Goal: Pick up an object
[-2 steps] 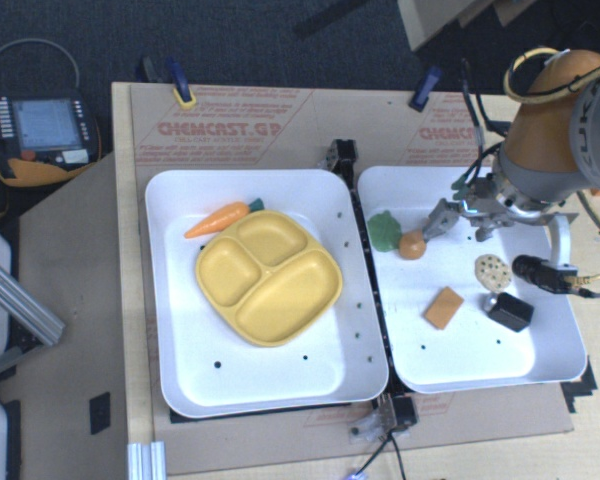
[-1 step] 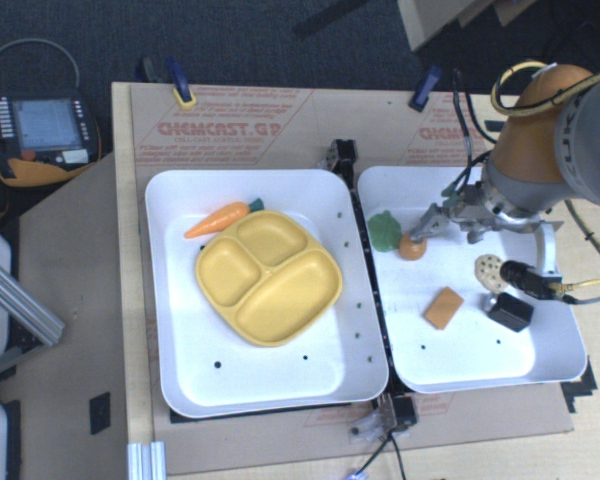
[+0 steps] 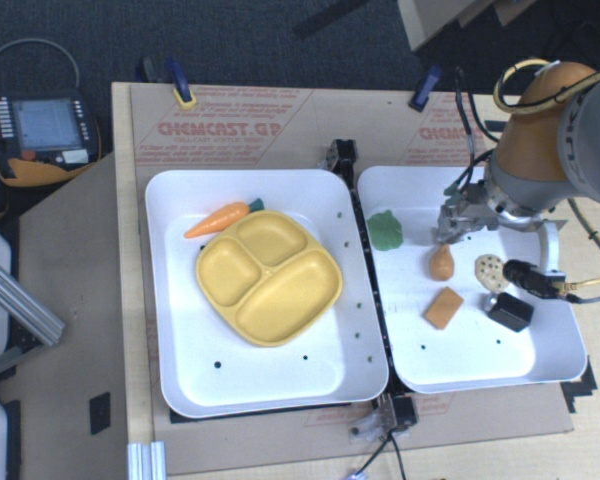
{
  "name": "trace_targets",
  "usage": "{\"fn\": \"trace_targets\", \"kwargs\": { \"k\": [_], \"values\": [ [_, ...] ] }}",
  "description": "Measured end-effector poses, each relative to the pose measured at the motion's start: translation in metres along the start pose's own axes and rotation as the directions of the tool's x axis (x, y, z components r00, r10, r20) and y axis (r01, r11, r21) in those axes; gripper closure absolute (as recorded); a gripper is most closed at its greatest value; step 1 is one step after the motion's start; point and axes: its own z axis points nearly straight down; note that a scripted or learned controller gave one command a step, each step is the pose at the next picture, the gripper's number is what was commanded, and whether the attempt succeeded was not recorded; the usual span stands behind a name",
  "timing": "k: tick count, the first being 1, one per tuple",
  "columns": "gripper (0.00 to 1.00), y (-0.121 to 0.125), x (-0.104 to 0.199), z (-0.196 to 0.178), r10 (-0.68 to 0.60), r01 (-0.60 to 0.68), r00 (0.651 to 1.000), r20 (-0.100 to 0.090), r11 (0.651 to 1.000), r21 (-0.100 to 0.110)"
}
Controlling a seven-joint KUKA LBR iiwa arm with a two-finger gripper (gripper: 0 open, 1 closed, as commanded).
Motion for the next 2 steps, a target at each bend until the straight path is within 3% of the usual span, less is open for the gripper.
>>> {"fn": "trace_targets", "kwargs": {
  "k": [2],
  "values": [
    [1.0, 0.007, -0.001, -0.11, -0.001, 0.001, 1.0, 0.0, 1.0, 0.002]
  ]
}}
